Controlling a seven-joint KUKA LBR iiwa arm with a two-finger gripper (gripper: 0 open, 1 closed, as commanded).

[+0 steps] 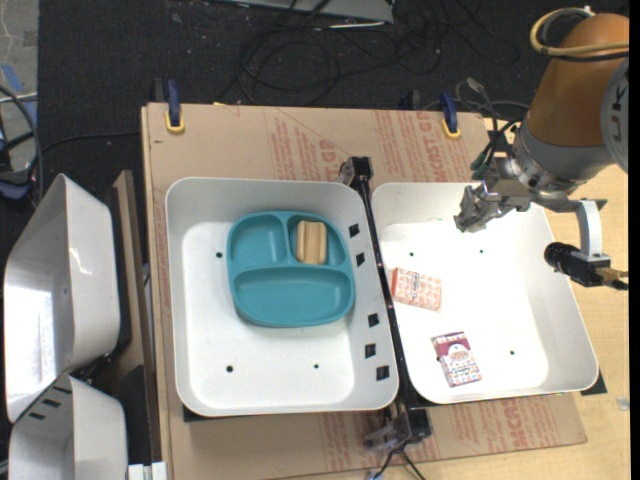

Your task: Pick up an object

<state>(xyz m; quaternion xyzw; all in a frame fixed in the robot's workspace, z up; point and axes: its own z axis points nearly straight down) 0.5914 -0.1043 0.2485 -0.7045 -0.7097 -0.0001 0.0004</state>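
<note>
Packets (416, 289) lying untouched in my right bin (520, 383).
I'm seeing the pincer (474, 215) hovering far above them; grip state unclear.

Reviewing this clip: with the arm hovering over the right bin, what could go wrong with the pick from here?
1. The pincer sits near the right bin's far wall, well away from both packets; a straight descent would likely close on nothing.
2. The orange patterned packet and the red-and-white packet lie flat on the bin floor, so the tips may slide over them.
3. The orange patterned packet lies close to the divider between the bins, which may crowd the grasp.
</note>
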